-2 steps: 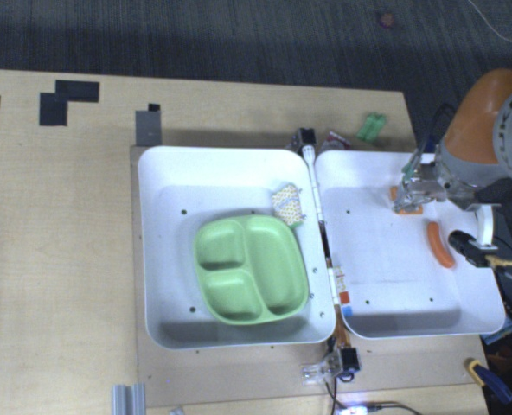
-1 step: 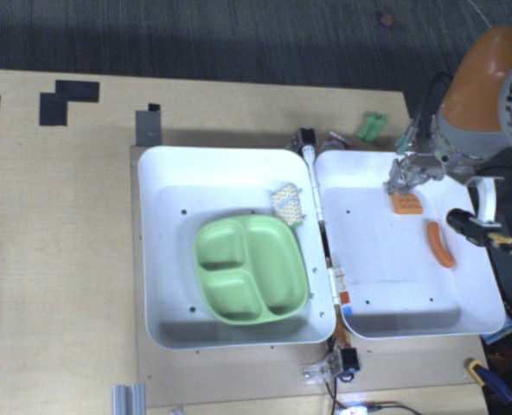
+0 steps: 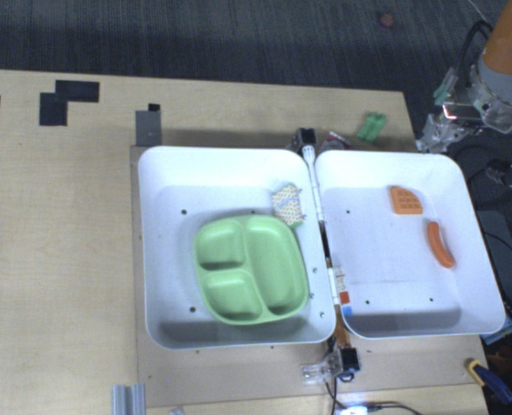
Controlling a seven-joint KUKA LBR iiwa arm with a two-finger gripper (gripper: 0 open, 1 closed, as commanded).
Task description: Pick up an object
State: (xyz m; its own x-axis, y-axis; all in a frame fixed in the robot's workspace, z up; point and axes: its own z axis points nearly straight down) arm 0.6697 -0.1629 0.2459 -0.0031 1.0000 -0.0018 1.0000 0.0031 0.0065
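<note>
the arm (image 3: 507,50) reaches in at the upper right corner, its orange band showing above a grey wrist. the gripper (image 3: 439,126) hangs just past the far right corner of the right bin (image 3: 464,314), over the bench rather than over the bin floor. it is small and partly blurred at that spot, so whether it is open or closed cannot be told, and nothing can be seen held in it.

there are two white bins, side by side and touching along their inner walls. the left bin (image 3: 161,258) holds two things: one green divided plate (image 3: 250,269) with three compartments, lying flat across the near middle of the floor, and one small pale patterned piece (image 3: 287,202) resting just beyond the plate's far right corner, close to the bin's inner wall.

the right bin also holds two things, both toward its far right side: one flat orange square piece (image 3: 405,201) with a dotted surface, and one orange sausage-shaped item (image 3: 441,245) lying just beside it, nearer the right wall and well apart from the gripper.

outside the bins, one small green object (image 3: 371,127) lies on the wooden bench (image 3: 57,258) beyond the right bin's far edge.
</note>
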